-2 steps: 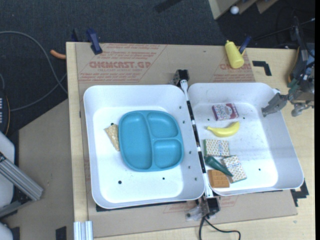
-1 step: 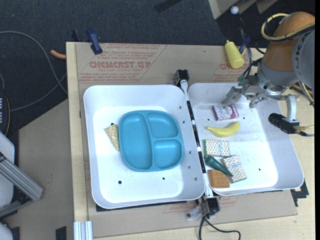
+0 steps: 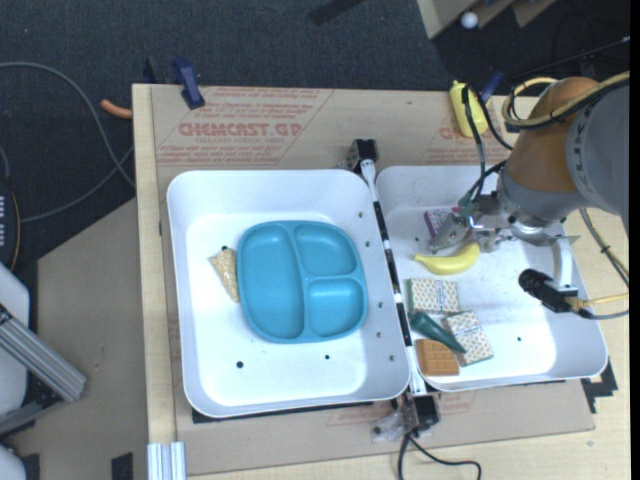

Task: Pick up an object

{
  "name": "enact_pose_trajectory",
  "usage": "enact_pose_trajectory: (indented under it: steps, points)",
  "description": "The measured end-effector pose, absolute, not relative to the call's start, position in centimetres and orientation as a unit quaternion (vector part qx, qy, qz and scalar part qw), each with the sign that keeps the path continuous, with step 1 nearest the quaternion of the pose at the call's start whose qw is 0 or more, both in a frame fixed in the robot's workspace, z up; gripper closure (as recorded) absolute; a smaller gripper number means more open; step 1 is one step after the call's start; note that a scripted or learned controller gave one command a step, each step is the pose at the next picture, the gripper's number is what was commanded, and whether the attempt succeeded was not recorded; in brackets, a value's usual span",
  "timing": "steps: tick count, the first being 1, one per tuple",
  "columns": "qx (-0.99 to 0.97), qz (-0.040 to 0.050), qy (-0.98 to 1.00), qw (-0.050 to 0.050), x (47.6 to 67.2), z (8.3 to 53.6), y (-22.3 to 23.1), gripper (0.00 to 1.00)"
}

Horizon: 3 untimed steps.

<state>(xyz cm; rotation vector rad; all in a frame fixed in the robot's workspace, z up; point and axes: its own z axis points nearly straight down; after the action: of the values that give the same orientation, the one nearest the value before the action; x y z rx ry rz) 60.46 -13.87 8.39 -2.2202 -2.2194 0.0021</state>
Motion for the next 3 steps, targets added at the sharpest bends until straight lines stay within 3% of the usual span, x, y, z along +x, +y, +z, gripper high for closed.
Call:
enact_pose_trajectory:
  steps: [1, 2, 3]
  points:
    - [-0.707, -0.0004, -0.707, 0.0, 60.6, 9.5, -13.9, 1.0]
    - [-0.707, -0.0007, -0.708, 0.0, 57.4, 18.5, -6.3, 1.0]
    - [-0.707, -0.0001, -0.707, 0.0, 57.3, 18.5, -6.4, 0.0]
